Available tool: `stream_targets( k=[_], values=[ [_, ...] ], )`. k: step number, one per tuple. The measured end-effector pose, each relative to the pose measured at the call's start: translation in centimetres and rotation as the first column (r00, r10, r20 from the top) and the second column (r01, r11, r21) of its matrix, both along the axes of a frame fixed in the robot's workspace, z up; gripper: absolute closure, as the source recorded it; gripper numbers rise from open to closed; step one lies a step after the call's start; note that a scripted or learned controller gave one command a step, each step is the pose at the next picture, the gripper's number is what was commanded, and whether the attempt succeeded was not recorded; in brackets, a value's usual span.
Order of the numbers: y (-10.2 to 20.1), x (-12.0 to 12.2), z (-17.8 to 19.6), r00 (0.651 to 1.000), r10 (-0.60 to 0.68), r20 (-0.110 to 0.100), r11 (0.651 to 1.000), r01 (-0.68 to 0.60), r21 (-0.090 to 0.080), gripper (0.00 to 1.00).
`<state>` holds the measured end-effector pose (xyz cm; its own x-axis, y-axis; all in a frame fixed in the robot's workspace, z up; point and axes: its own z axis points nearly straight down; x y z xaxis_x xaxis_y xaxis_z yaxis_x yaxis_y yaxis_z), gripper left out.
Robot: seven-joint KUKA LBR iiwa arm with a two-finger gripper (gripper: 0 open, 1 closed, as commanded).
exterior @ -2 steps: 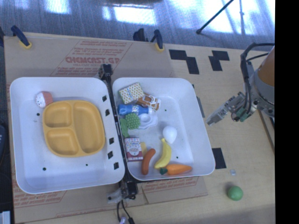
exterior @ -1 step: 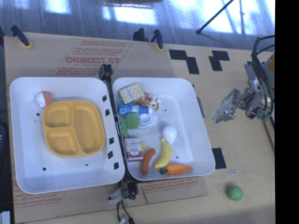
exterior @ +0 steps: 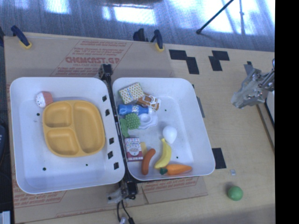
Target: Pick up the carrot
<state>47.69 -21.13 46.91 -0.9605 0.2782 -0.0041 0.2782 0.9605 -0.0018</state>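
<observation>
Your carrot (exterior: 178, 169) lies at six o'clock in the right bin (exterior: 198, 125); bring the fingers (exterior: 244, 98), whose opening I cannot tell, straight down over its middle.

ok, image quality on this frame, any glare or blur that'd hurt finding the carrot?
Camera view: strong window glare streaks the floor along the top, off the bins. The carrot at the right bin's near edge is evenly lit, colour clear, outline a bit soft. The whole frame is low-res and slightly soft. The gripper at right is small and blurry, its detail hard to read. Shadows in the bins are faint.
</observation>
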Motion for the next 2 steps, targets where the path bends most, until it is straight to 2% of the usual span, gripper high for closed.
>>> stream_targets(
  k=[1,2],
  values=[
    [0.0,4.3,-13.6,0.987,0.164,-0.005,0.987,-0.164,0.003,1.0],
    [0.1,17.1,-14.9,0.756,0.655,-0.002,0.756,-0.655,0.001,1.0]
  ],
)
